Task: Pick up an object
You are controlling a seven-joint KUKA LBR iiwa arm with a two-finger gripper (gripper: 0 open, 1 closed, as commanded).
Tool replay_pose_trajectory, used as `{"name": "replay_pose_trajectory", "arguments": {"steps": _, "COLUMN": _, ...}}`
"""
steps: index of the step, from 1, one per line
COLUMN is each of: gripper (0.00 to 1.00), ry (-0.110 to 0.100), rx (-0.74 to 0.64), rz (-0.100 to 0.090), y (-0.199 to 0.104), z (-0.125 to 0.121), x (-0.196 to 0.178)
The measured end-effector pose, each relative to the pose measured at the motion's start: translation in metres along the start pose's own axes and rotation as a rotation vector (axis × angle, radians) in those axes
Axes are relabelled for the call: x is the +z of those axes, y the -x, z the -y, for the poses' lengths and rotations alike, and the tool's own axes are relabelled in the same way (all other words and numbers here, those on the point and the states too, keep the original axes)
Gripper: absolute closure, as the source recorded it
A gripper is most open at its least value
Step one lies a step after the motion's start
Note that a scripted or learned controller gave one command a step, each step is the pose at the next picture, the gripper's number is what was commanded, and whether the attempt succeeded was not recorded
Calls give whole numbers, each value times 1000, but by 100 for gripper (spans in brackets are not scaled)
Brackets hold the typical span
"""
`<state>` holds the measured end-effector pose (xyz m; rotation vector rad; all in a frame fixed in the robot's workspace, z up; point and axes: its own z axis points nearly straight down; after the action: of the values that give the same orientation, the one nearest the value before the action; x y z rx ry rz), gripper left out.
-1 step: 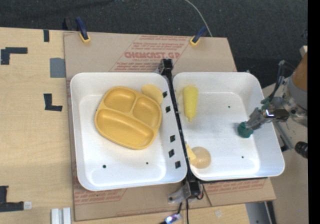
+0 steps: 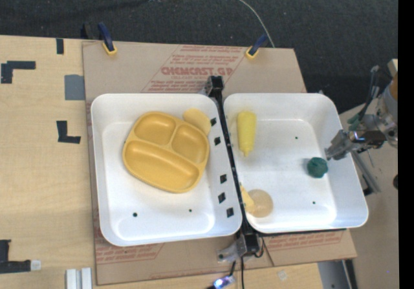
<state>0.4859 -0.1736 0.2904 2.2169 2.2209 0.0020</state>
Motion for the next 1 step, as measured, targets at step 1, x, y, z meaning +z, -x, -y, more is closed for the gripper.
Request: {"name": "replay_pose_trajectory", "arguments": {"steps": 1, "gripper": 100, "ry": -3, "rx": -4, "rz": -2, "y": -47, "z": -12, "x": 0}}
